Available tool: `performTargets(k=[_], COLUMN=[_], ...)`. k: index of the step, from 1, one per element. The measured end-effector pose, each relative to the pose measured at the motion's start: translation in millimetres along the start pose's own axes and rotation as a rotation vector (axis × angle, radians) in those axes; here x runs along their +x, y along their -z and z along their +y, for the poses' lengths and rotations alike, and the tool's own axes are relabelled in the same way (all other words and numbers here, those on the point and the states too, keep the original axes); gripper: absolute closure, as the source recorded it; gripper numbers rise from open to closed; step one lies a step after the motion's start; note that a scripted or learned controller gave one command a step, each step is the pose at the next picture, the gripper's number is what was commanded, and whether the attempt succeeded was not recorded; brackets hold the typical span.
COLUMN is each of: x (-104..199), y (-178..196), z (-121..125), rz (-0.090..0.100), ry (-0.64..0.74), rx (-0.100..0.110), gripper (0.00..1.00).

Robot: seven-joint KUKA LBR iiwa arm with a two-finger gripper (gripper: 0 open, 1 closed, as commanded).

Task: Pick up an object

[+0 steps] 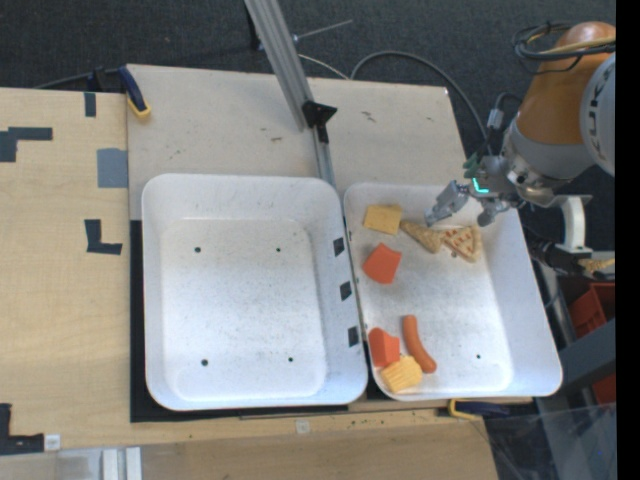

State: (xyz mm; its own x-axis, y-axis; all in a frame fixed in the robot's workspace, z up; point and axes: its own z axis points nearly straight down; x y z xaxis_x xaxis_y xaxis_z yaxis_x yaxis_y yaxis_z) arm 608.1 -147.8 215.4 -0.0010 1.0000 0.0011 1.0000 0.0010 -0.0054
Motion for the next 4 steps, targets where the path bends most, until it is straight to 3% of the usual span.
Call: performTargets(k=[1, 3, 4], x=[0.0, 0.1, 0.6], y=[2.5, -125.3, -127.2], z=[1.0, 6.5, 6.2], rz=[-0.001, -0.001, -0.002], ry=[0.001, 0.001, 0.001], rx=[-0.004, 0.002, -0.003], gripper=[0.00, 0.00, 0.00])
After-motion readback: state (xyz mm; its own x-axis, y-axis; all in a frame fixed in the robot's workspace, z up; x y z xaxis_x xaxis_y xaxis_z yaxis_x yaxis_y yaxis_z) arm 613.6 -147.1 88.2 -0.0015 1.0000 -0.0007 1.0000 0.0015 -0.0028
